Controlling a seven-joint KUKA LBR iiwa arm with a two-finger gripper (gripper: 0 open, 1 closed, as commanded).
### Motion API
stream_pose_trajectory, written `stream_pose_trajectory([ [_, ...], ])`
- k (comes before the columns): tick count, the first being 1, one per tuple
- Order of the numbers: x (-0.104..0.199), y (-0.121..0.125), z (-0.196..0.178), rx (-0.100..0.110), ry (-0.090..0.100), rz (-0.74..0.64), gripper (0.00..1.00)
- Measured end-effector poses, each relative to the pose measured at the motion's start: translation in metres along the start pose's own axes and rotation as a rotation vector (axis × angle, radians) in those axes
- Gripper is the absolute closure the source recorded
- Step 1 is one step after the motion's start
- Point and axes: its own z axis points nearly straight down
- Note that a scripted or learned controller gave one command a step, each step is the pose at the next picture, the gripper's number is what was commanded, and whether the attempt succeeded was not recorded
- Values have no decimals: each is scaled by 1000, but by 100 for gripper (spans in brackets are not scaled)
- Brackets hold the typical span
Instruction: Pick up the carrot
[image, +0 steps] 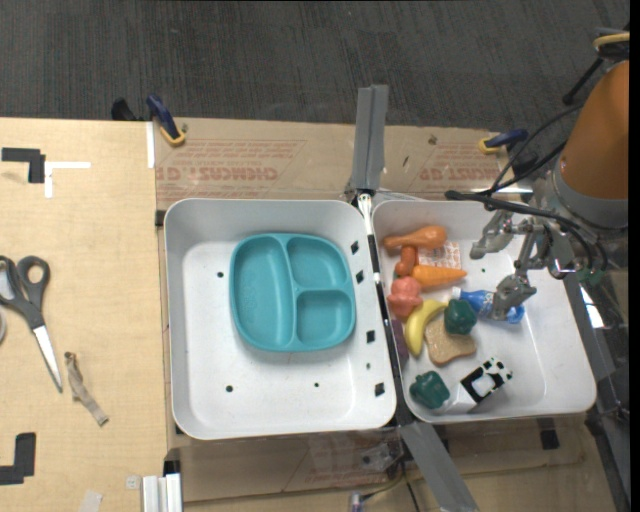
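Approach step, by the look of it: gripper (505, 268) hovering over the right bin (560, 395) near its right wall, fingers spread with nothing between them, and carrot (440, 275) lying toward that bin's left wall and far edge, just below a chicken drumstick (417, 239) and beside a small orange-red piece (406, 260). Next, probably a shift left to centre over the carrot, then a descent straddling its narrow width without snagging the neighbours. Mirrored lettering on the cardboard (250, 165) along the bins' far edge, too uncertain to read.
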Motion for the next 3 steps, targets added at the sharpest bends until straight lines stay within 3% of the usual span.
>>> stream_pose_trajectory([
  [1, -47, -16, 66, 0, -1, 126, 0],
  [2, -74, 4, 159, 1, -20, 161, 0],
  [3, -70, 10, 160, 3, -21, 120, 0],
])
